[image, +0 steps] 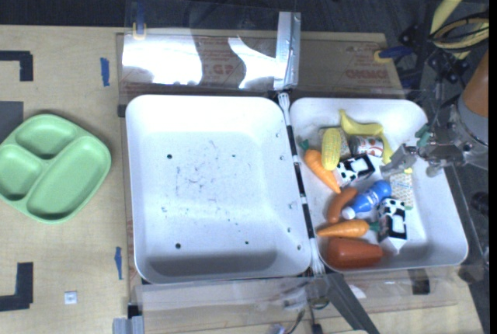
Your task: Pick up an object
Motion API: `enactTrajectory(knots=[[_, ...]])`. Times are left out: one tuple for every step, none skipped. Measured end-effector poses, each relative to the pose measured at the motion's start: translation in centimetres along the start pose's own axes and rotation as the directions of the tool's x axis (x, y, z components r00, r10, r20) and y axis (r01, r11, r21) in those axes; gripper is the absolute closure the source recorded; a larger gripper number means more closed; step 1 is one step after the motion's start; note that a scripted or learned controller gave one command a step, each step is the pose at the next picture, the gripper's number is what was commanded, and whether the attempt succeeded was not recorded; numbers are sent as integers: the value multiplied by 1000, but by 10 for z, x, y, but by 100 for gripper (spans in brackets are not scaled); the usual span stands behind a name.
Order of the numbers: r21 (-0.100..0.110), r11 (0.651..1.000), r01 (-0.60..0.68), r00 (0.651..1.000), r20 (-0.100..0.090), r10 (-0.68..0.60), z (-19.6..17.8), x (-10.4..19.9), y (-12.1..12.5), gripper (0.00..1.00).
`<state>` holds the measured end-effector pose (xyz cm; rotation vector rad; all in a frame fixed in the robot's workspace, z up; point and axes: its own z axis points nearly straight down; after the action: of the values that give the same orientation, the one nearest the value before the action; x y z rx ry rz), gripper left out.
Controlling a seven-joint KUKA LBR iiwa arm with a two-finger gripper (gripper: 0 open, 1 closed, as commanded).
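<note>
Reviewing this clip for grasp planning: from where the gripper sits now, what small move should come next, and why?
Probably a short move inward and down toward the blue bottle. The gripper sits at the right bin's right side with nothing seen between its fingers, beside the pile. The toys lie crowded: corn cob, banana, carrots. The bottle lies on top, near the gripper, so it seems the easiest target.

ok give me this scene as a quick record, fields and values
left bin: white, scuffed floor
right bin: toy food piled in it
items: banana, corn, carrot, blue bottle, red sausage
gripper: over right bin's right side, fingers unclear
green plate: on bench, left of bins
</note>
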<state>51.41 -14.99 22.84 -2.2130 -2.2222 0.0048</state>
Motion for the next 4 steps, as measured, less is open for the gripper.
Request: enactTrajectory(knots=[[-12, 997, -72, 997, 3, 72, 108, -35, 62, 0], [-34, 998, -58, 998, -8, 58, 122, -58, 89, 0], [-1, 794, -608, 794, 1, 608, 77, -17, 73, 0], [-12, 560, -829, 560, -10, 829, 110, -25, 97, 0]])
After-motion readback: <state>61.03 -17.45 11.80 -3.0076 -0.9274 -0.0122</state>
